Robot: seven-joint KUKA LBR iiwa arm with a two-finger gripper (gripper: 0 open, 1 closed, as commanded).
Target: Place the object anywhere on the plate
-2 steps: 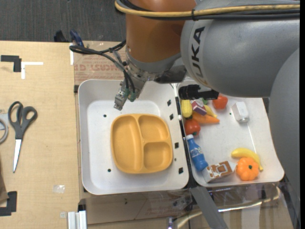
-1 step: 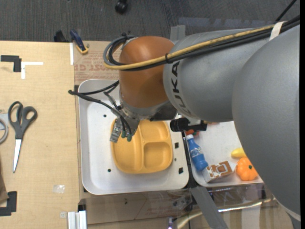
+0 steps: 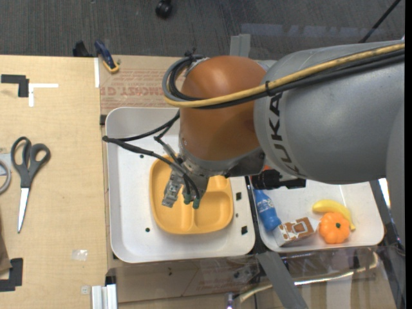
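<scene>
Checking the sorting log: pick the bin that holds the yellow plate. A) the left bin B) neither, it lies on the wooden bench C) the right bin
A: the yellow plate lies inside the left bin, under the gripper, while the right bin holds a banana, an orange fruit, a blue bottle and a small carton.

Scissors (image 3: 27, 172) lie on the wooden bench (image 3: 51, 237) at nine o'clock. A blue clamp (image 3: 106, 55) sits near eleven. A chair caster (image 3: 163, 8) rests on grey carpet (image 3: 290, 5) at twelve.
</scene>
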